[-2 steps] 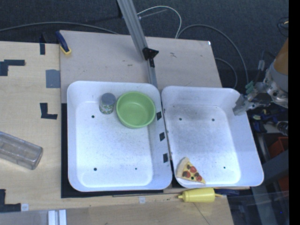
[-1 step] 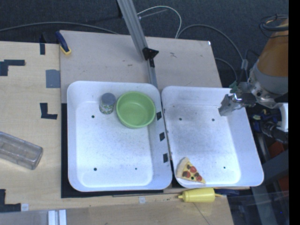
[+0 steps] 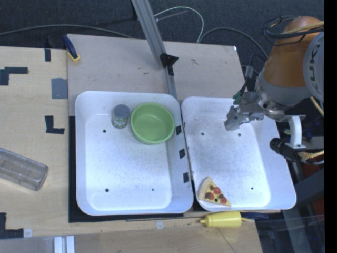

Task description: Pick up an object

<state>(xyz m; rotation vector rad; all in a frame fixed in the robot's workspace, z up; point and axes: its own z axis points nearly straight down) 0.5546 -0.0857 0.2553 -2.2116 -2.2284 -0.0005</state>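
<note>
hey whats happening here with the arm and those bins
A robot arm reaches in from the right, its pincer over the upper part of the right bin with nothing in it. A pizza slice lies at that bin's near left corner. The left bin holds a green bowl and a small can beside it. Nothing has been picked up yet.

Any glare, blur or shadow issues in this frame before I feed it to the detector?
Camera view: lighting even and soft, shadows faint. The white bins look bright but their speckle still reads, so no clipping. Green bowl, small can and pizza slice toy are fairly sharp; the gripper is soft, fingers unresolved. The clear plastic container at left shows mild glare.
</note>
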